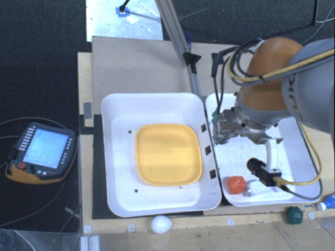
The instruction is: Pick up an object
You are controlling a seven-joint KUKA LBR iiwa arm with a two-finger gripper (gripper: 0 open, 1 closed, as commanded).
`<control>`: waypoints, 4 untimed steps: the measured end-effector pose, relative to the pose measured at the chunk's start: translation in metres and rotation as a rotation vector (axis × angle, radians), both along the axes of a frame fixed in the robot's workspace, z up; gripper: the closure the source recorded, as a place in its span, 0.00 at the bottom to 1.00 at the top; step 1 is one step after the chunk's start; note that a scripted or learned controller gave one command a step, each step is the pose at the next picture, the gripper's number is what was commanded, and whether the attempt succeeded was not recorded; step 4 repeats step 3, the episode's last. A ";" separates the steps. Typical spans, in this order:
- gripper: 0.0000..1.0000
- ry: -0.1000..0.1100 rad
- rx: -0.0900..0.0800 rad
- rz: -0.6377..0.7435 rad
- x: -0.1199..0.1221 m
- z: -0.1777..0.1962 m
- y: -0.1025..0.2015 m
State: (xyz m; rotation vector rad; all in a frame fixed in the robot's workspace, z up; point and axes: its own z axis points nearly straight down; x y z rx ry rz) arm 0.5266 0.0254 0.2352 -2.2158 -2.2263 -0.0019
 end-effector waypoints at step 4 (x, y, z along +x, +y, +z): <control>0.00 0.000 -0.001 -0.005 -0.019 -0.010 0.065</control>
